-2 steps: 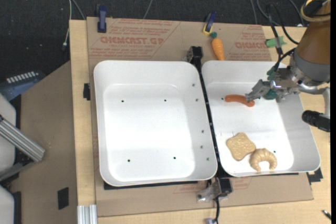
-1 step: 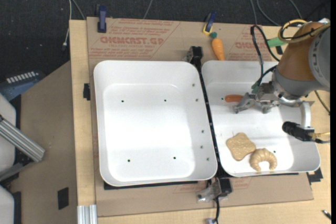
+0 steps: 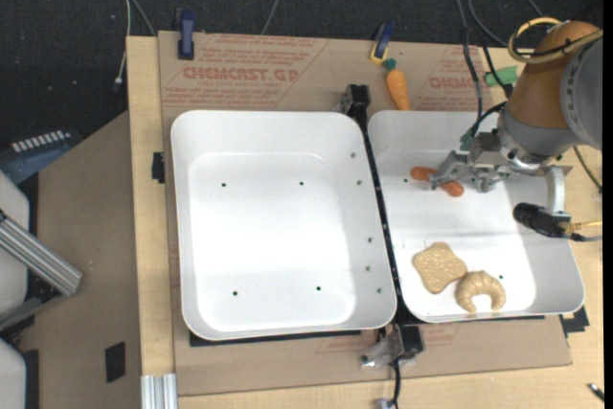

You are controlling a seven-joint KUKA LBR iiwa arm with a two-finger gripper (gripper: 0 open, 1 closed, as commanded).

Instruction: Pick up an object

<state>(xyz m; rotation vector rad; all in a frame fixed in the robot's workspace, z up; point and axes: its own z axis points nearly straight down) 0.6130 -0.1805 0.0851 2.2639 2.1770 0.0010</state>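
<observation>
Two shallow white plastic bins sit side by side on the cardboard-topped table. The left bin holds nothing visible but small dark dots on its floor. The right bin holds three things: one small orange-red sausage-shaped piece, one flat tan toast-like slice, and one pale tan croissant-shaped piece, which touches the slice at the near edge. A fourth object, one orange toy carrot with a green top, lies outside the bins on the table, beyond the right bin.

The grey end effector hangs over the sausage-shaped piece, covering its middle; whether it is clenched or released cannot be told. The arm's wrist is cut off at the right.
</observation>
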